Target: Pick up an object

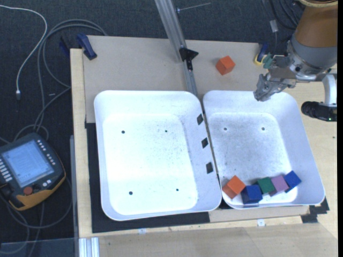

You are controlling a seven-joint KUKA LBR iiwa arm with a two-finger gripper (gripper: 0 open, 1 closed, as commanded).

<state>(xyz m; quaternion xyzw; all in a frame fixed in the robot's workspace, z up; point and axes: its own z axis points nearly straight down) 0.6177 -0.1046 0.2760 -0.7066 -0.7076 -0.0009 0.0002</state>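
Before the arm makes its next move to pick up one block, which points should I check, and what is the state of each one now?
1. Blocks available in the right bin: ok, five sit along its near wall.
2. Gripper above a block: not ok, it hangs at the bin's far rim.
3. Fingers open: cannot tell.
4. Room around a target: not ok, the orange block, two blue, green and purple blocks touch in a row.
5. Second orange block: not ok, it lies on the bench outside both bins.
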